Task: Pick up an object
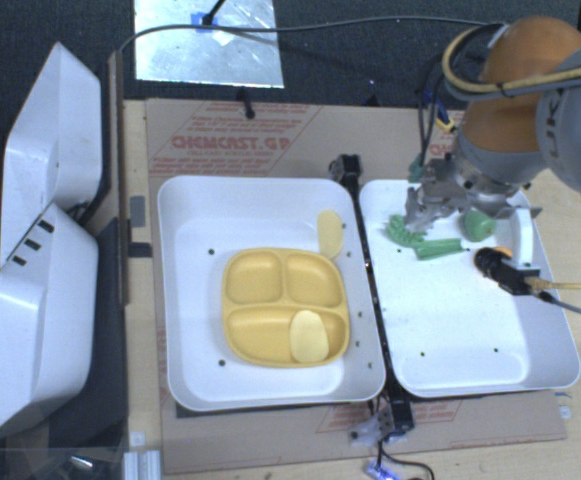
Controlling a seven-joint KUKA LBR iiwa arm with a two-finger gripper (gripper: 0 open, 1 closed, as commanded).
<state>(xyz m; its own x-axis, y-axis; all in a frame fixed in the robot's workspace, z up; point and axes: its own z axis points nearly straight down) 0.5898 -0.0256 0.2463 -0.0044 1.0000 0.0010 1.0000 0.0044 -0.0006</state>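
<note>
Over the far end of the right bin [450,318], the arm [530,78] reaches in from the right, and its gripper [428,206] sits above a cluster of green things. How far the gripper is open cannot be told from this angle. Just left of it lies a green piece [403,231], just nearer the camera a green stick [438,249], and to the right a green block [477,224], partly under the wrist. The left bin [190,268] holds a yellow tray [255,278] with a pale oval [309,336] in its near right compartment. A second oval [330,233] lies just beyond the tray's far right corner, near the bin wall.
</note>
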